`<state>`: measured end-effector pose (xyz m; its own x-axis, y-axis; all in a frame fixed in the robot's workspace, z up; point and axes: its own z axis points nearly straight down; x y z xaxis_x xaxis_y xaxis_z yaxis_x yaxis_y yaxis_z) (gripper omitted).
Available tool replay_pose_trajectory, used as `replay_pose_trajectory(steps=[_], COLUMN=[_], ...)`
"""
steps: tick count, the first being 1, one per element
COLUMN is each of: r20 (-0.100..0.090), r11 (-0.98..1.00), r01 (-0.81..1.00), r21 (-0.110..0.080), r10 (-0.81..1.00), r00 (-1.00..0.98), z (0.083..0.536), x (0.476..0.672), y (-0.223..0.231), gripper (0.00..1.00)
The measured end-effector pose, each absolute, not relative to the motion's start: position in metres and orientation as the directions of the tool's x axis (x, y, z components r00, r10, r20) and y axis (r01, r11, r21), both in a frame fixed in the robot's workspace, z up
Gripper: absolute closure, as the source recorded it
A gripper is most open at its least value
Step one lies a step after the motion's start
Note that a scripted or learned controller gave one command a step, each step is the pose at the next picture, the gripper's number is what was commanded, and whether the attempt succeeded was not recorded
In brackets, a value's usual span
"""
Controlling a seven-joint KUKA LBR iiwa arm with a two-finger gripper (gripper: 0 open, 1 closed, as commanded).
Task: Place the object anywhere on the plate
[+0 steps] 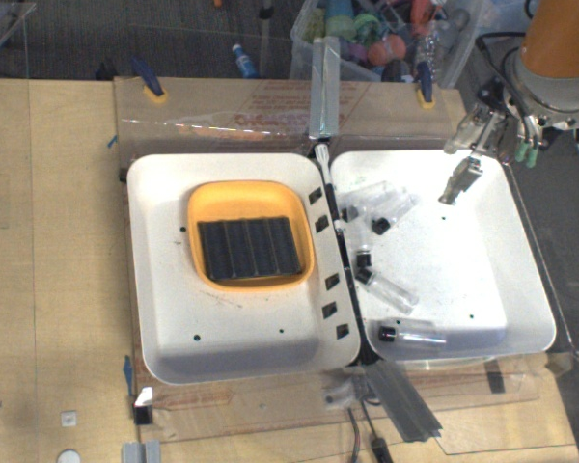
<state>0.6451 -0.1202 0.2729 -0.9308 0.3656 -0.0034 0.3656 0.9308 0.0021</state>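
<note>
An orange plate (249, 233) with a dark ridged centre lies in the left bin (164, 326). Several clear plastic tubes with black caps lie in the right bin (492, 287): one near the divider at the top (384, 201), one in the middle (390, 287), and one at the front edge (413, 335). My gripper (451, 172) hangs over the back right part of the right bin, well right of the tubes. Its two fingers stand apart, open, with nothing between them.
A raised divider with black clips (330, 258) separates the two bins. A clear box of colourful toys (386, 13) stands behind the bins. Wooden bench surface stretches to the left.
</note>
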Motion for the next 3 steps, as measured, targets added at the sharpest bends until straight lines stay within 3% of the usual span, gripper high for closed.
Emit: replay_pose_trajectory(steps=[2,3], r20=[-0.004,-0.004], r11=[0.999,0.969], r01=[0.049,-0.246], r21=[0.001,0.001], r10=[0.049,-0.246], r00=[-0.999,-0.969], z=[0.221,0.212], x=[0.661,0.665], y=[-0.139,-0.135], gripper=[0.00,0.00])
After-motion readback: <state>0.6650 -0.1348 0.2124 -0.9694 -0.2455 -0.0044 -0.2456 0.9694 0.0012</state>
